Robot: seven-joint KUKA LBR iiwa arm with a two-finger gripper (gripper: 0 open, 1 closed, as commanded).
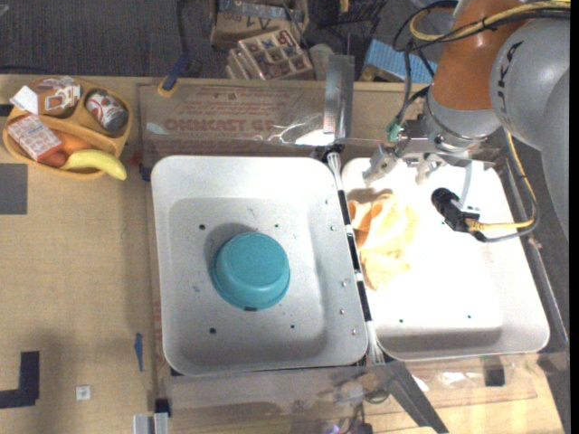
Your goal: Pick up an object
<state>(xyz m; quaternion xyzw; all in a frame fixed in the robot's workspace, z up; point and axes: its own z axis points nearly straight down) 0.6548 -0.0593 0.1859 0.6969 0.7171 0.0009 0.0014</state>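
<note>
Claw [404,163] above yellow cloth [387,233]

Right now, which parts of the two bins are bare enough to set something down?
Left bin: the teal bowl sits near the middle, leaving bare floor along the walls on every side. Right bin: the near half and the right side are bare. Its far left corner is crowded, with the yellow cloth against the dividing wall and the gripper just above it.
</note>
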